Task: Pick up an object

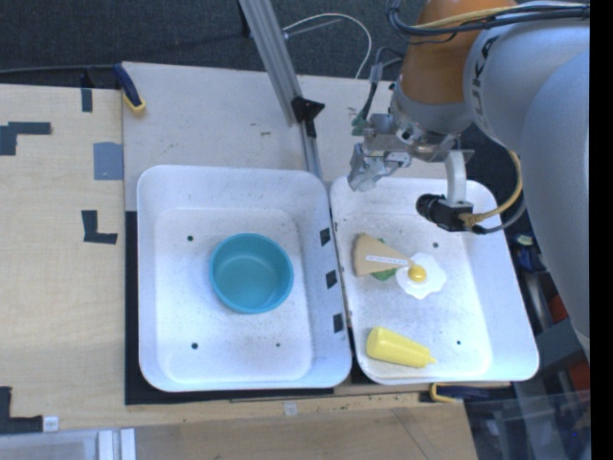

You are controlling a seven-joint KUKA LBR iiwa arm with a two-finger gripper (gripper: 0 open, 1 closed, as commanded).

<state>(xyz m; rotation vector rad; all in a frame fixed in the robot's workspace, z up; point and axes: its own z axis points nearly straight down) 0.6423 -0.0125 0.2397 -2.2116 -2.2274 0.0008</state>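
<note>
Two white bins sit side by side. Nearest in the right bin (498, 343) lies a yellow wedge (397, 348); beyond it a toy sandwich (375, 255) touches a fried egg (421, 278). The left bin (163, 353) holds a blue bowl (252, 272). Farthest, the gripper (369, 172) hangs above the right bin's far-left corner, its fingers close together with nothing between them.

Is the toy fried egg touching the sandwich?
Touching. The camera view shows the fried egg overlapping the sandwich edge, no gap between.
</note>
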